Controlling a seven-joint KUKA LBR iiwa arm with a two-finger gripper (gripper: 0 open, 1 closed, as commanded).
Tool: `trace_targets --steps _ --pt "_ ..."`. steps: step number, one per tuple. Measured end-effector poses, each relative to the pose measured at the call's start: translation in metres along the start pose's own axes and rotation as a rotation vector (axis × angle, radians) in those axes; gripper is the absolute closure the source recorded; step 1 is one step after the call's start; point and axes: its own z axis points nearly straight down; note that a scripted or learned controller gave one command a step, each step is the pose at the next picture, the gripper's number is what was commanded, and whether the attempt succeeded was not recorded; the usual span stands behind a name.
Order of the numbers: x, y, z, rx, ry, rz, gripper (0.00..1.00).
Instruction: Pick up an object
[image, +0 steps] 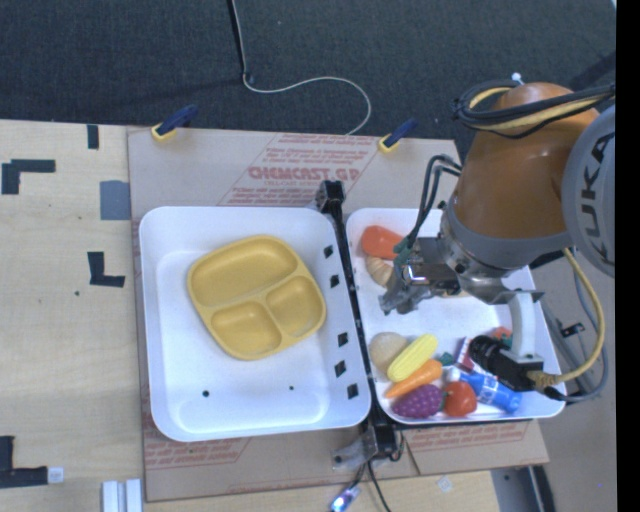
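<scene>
You are looking down on two shallow white bins side by side on a cardboard-covered bench. The left bin (170, 400) holds a yellow divided plate (256, 295) with three compartments, tilted so its long axis runs from upper left to lower right.

The right bin (540, 408) holds toy food. A corn cob (412, 356) lies with its long axis running lower left to upper right. Just below it, a carrot (416, 378) lies roughly parallel. A purple grape bunch (420, 401) and a red tomato (460, 398) sit near the front rim. An orange-red piece (380, 241) rests in the far left corner.

The gripper (402, 296) hangs over this bin, above the corn; whether its fingers are spread or closed cannot be made out, and nothing visible sits between them.
</scene>
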Motion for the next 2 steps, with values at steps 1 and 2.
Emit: trace_targets --steps 1,2 --pt "0.062 0.001 -0.048 -0.008 0.0 0.0 1.0" --pt "0.104 0.001 -0.104 -0.01 0.0 0.001 1.0"
